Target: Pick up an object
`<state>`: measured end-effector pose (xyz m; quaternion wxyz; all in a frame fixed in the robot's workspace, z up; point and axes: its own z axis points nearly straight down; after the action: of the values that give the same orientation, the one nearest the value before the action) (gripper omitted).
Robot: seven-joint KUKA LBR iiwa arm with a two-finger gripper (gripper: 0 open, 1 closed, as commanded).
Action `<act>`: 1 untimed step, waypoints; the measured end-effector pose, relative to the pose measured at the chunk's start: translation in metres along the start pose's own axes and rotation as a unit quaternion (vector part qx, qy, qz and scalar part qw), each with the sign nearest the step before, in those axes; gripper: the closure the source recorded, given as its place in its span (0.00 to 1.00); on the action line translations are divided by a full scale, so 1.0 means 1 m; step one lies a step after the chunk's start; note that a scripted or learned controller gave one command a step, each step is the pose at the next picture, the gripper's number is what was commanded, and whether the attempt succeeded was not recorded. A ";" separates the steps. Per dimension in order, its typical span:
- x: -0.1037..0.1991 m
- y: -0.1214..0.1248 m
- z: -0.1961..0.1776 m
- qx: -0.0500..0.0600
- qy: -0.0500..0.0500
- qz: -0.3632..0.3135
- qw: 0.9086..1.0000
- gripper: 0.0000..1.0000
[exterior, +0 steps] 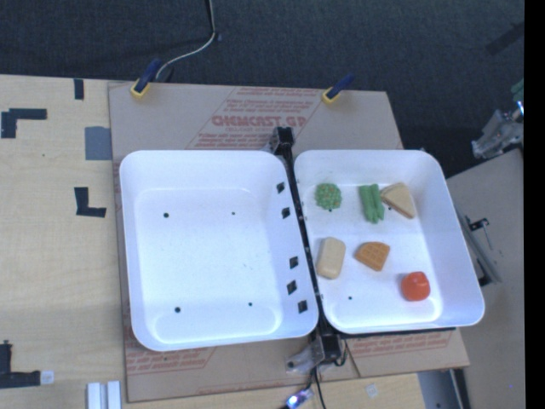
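The right white bin (453,244) holds several small toy foods, none touching another. A green bumpy broccoli piece (328,196) lies at its upper left. Beside it a green bean pod (370,203) lies upright, with a tan wedge (398,200) just to its right. Lower down, a beige bread roll (330,257) and an orange chunk (372,255) lie side by side. A red tomato (415,286) rests near the bin's lower right corner.
The left white bin (136,228) adjoins the right one along a seam with black clips (294,262). Both sit on a cardboard sheet (247,118) held by two clamps (145,81). A grey metal fixture (498,133) stands at the right edge.
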<state>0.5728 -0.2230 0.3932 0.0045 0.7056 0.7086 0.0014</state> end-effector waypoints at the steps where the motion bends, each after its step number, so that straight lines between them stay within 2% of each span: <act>1: 0.001 0.038 0.103 0.009 0.003 0.001 1.000 1.00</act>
<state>0.6119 -0.2220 0.2910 -0.0040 0.7061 0.7081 -0.0026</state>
